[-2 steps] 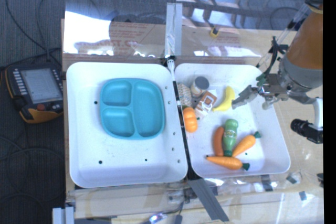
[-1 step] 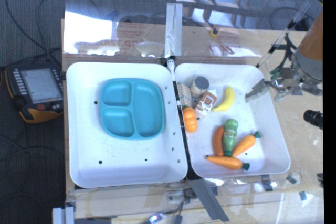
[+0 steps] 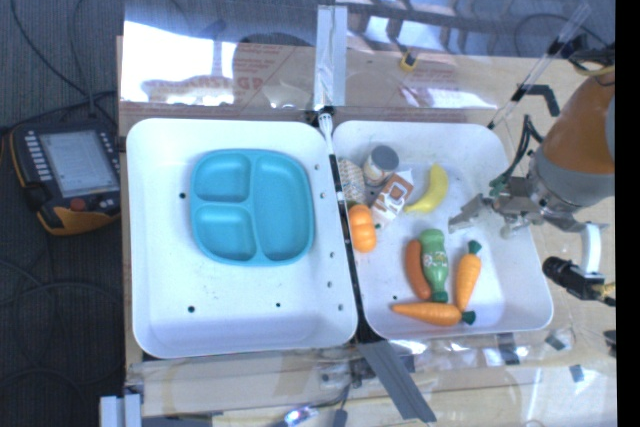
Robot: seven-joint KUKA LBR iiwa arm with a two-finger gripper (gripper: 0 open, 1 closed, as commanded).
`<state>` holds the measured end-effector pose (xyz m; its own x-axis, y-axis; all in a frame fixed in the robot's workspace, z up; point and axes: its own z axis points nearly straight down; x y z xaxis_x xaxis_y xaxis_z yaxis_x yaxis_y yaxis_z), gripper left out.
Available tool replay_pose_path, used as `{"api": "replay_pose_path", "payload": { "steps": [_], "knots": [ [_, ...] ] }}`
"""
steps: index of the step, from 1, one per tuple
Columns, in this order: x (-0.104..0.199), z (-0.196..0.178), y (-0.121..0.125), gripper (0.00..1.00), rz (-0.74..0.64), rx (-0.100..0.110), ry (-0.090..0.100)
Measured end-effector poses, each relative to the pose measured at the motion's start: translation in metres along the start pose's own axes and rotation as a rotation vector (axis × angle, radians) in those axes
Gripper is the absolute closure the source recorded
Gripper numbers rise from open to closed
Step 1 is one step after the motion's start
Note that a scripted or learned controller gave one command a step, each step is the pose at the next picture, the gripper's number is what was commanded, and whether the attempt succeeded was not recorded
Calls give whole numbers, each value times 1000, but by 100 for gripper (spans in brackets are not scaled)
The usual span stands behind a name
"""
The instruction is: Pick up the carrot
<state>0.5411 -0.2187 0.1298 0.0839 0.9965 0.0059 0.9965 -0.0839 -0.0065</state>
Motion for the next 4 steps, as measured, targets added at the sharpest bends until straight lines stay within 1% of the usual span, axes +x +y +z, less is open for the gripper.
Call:
{"api": "replay_pose_path", "payload": {
  "steps": [1,2,3,4],
  "knots": [
    [13,38,-50,0,-49,-26,-4],
    [13,28,-50,100,-50,-27,-4],
    [10,12,-58,100,38,-5,-3],
    [36,21,-17,100,30,-3,-3]
  ]
}}
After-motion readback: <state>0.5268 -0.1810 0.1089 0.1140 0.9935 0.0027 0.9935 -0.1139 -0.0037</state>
